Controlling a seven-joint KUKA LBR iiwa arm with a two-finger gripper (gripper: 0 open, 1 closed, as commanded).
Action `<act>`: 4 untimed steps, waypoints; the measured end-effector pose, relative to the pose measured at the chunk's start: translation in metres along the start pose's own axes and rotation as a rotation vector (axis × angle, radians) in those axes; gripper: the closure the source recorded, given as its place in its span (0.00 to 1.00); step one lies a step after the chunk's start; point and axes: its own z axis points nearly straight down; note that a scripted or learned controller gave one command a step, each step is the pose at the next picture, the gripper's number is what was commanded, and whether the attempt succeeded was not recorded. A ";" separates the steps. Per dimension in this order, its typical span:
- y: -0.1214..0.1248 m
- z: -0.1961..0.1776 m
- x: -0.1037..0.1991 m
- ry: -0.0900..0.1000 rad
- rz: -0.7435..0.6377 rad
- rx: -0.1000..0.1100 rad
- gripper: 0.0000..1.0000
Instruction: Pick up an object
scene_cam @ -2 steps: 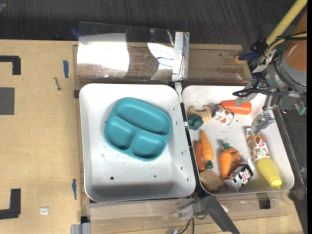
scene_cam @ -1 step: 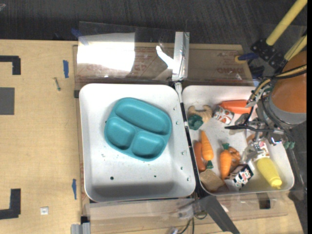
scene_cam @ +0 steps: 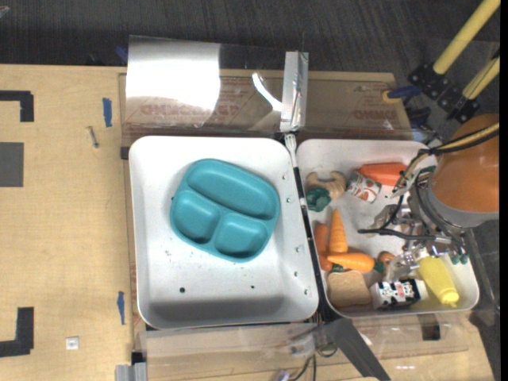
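The right bin [scene_cam: 468, 296] holds several toy foods. One orange carrot [scene_cam: 337, 230] points up and another [scene_cam: 349, 261] lies flat below it. A tan bread slice [scene_cam: 349, 289], a black-and-white carton [scene_cam: 397, 292] and a yellow bottle [scene_cam: 439, 280] line the near side. At the far side lie an orange piece [scene_cam: 382, 171], a small white can [scene_cam: 363, 189] and a teal item [scene_cam: 317, 199]. My gripper [scene_cam: 406, 240] hangs low over the bin's right half, just above the carton and bottle, tangled in cables. Nothing is visibly held.
The left bin [scene_cam: 151, 284] carries a teal divided plate [scene_cam: 225, 208]. A metal divider [scene_cam: 294, 94] and clear sheeting stand behind the bins. The orange-banded arm [scene_cam: 472, 182] covers the right bin's right edge. Yellow bars [scene_cam: 468, 26] cross the top right corner.
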 end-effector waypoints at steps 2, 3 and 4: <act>0.027 0.026 0.006 -0.023 0.027 0.005 0.00; -0.020 -0.036 -0.056 0.000 0.064 0.001 0.00; -0.047 0.027 0.003 -0.007 0.232 0.000 0.00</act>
